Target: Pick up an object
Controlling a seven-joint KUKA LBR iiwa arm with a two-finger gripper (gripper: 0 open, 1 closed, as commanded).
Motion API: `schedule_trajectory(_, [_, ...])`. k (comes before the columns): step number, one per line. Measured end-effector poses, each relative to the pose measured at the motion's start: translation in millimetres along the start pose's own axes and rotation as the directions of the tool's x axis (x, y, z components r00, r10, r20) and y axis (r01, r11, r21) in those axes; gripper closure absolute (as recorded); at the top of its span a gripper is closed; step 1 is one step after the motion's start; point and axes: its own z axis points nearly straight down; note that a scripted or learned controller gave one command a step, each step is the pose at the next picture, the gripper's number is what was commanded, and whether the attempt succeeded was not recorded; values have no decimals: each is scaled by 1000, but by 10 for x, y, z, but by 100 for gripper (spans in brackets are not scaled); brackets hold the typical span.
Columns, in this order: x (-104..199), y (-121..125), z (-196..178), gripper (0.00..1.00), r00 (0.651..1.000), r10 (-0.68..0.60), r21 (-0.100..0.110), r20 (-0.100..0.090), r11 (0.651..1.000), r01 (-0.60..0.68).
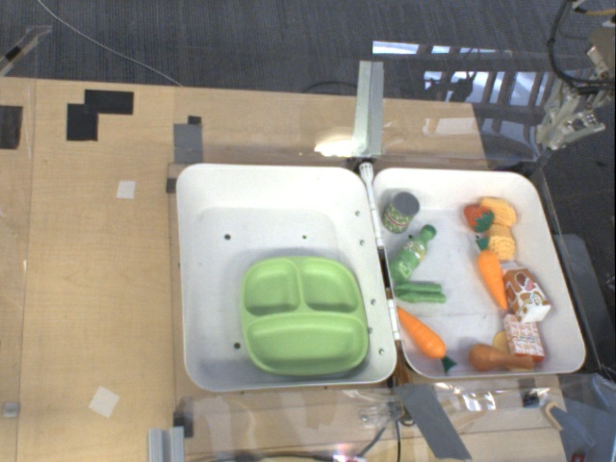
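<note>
The right bin (452,186) holds several toy foods. A small grey-green can (399,210) stands at its upper left, with a green bottle (414,251) and a flat green pod (421,293) below it. One orange carrot (421,332) lies by the bin's lower left wall and another carrot (492,277) lies right of centre. A red and yellow cluster (491,217) sits at the upper right. Two printed cartons (525,314) and a brown piece (493,358) lie at the lower right. My gripper (570,120) hangs beyond the right bin's upper right corner, away from all of them.
The left bin (231,195) holds a green divided plate (305,314) in its lower half. A metal post (369,104) rises behind the wall between the bins. Cables hang at the top right, and tan bench surface spreads to the left.
</note>
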Motion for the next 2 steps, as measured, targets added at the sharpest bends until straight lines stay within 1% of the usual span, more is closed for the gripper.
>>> schedule_trajectory(1, [29, -76, -388, 100, 976, 218, 1, 0, 976, -218])
schedule_trajectory(2, [30, -78, -381, 100, 975, 220, 1, -1, 975, -220])
